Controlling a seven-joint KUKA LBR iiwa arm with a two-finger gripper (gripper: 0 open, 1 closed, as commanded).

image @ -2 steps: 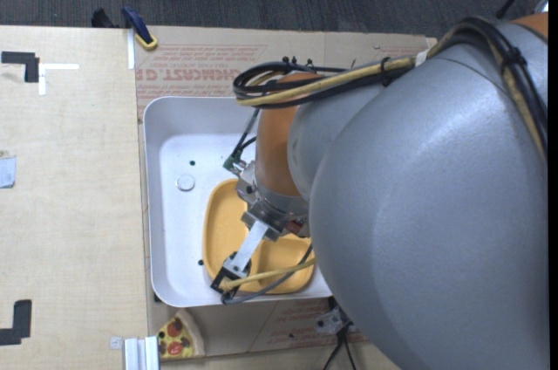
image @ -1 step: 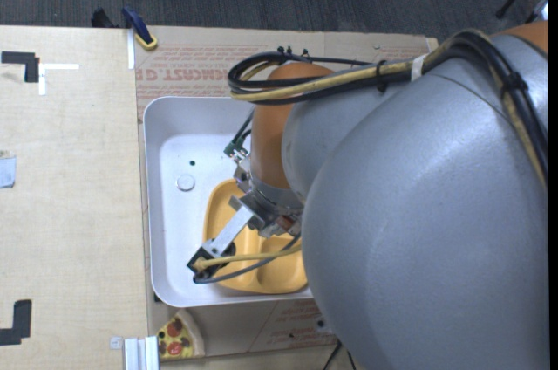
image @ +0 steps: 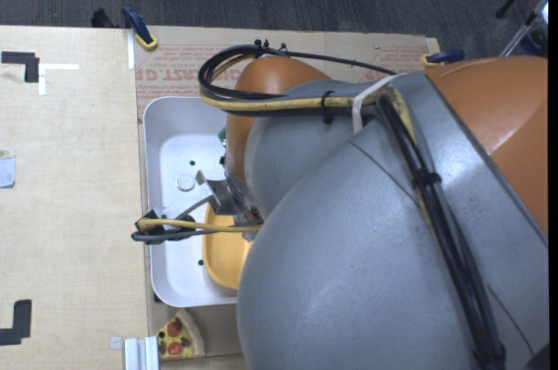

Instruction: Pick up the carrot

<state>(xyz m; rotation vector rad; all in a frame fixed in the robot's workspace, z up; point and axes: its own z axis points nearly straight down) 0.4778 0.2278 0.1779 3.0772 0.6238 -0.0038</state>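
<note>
The grey arm [image: 375,229] with its orange band [image: 270,80] covers most of the bench and hides the right bin. My gripper [image: 222,195] hangs low inside the left white bin [image: 166,185], showing only as grey metal parts at the arm's edge. Just below it lies a yellow-orange rounded object [image: 222,259], partly under the arm; I cannot tell what it is. A small pale disc [image: 186,182] lies on the bin floor to the gripper's left.
A black and yellow cable [image: 170,226] loops from the wrist across the bin's left rim. A toy pizza slice [image: 174,338] lies in front of the bin. Blue clamps [image: 139,28] [image: 445,57] hold the cardboard sheet at the back.
</note>
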